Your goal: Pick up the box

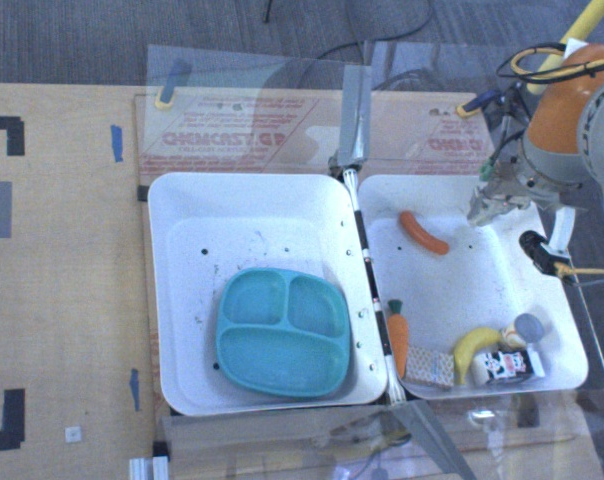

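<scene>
The pincer point(485, 211) hangs over the far right part of the right bin point(479, 271), with nothing between its fingers; whether they are parted or closed I cannot tell. A sausage point(423, 233) lies just left of it. The box point(507, 366) lies in the bin's near right corner, touching a banana point(475, 348), with a carrot point(397, 336) at the left wall; the left bin point(182, 208) holds 1 teal plate point(282, 333).

Hand point(489, 206) low, arm angled leftward
</scene>
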`<state>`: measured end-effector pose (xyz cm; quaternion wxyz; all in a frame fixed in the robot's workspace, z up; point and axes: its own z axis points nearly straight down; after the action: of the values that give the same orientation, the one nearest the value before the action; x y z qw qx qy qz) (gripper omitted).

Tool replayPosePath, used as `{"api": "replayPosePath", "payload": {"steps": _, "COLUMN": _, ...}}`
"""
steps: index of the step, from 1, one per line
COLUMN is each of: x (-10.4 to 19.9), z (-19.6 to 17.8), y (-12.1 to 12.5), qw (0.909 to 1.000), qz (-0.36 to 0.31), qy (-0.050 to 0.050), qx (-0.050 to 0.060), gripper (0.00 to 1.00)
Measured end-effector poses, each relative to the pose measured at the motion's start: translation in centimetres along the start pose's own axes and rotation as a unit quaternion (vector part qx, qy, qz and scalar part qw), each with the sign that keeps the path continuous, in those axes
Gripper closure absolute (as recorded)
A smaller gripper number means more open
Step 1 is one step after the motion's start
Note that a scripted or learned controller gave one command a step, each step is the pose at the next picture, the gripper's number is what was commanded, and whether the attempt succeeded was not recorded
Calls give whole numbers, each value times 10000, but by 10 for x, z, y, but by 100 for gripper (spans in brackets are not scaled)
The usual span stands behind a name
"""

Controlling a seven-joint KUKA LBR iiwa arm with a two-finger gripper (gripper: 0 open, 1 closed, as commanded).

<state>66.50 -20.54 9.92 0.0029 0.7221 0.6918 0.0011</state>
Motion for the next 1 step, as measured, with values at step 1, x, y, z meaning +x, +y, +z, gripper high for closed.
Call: {"api": "replayPosePath", "payload": {"steps": 1, "x": -6, "z": -221, "y": -25, "qw": 9998, "qz": 191, "qy": 1, "qx": 13, "gripper": 100}}
